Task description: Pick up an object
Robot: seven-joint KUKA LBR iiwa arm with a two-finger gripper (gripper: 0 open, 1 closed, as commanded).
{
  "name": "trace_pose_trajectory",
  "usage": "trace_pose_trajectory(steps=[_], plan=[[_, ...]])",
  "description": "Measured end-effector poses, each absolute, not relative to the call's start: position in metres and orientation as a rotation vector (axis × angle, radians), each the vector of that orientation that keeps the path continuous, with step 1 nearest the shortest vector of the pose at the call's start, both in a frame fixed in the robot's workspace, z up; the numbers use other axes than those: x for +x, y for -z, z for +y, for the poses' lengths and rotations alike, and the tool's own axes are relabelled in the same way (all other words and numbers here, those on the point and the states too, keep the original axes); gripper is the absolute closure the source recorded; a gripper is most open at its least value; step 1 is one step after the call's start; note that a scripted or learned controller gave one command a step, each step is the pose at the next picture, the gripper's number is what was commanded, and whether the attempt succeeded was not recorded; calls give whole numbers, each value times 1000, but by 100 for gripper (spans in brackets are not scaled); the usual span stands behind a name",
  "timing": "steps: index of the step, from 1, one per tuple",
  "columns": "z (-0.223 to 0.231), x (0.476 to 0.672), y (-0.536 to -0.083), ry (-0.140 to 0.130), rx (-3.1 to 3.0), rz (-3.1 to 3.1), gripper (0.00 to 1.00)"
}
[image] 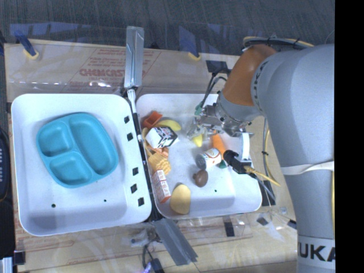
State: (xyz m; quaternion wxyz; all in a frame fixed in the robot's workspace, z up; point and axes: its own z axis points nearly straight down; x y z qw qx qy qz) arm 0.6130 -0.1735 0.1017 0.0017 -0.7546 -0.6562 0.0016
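Note:
My gripper reaches down into the back part of the right bin, over a small yellow item and next to an orange carrot-like piece. Just in front of it lie a small can on its side and a brown potato-like object. Farther left are a white carton with dark print, a yellow banana piece, an orange piece and a waffle. Nothing visibly sits between the fingers.
A pale yellow egg-shaped item and a flat red-labelled packet lie near the right bin's front left. The left bin holds a blue divided plate. A metal divider bar stands between the bins at the back.

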Motion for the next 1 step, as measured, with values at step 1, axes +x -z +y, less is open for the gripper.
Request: trace_pose_trajectory(steps=[1], plan=[[-95,602,-204,7,-2149,-2297,100]])
